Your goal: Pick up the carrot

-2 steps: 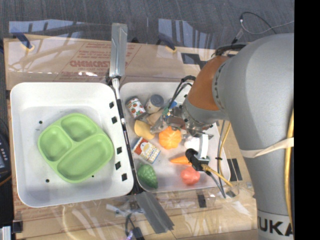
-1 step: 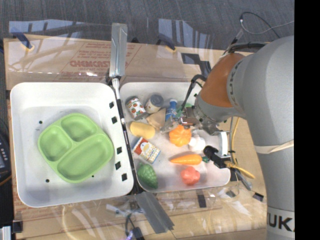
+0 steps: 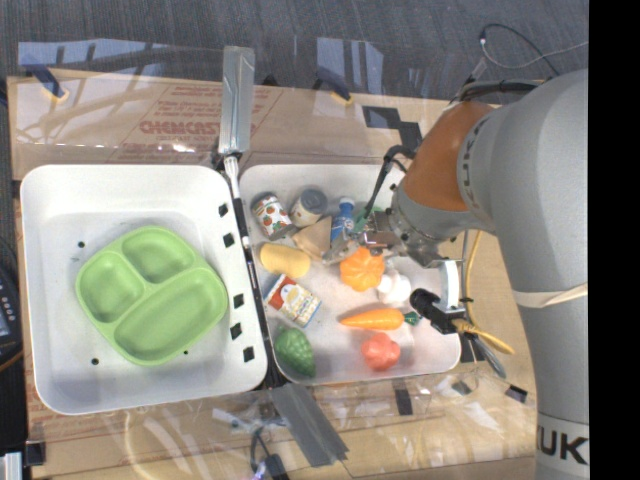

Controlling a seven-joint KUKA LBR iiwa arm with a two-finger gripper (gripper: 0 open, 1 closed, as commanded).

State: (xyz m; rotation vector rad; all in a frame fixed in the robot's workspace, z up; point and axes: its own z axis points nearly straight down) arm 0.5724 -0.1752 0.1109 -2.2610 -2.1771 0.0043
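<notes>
Just toward the right bin's (image 3: 262, 182) near edge from the end effector (image 3: 372, 236), finger state impossible to tell: carrot (image 3: 372, 319), long axis running along that edge, tip toward the left bin (image 3: 40, 193).

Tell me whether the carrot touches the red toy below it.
Apart. The camera view shows a strip of white bin floor between the carrot and the red toy.
</notes>
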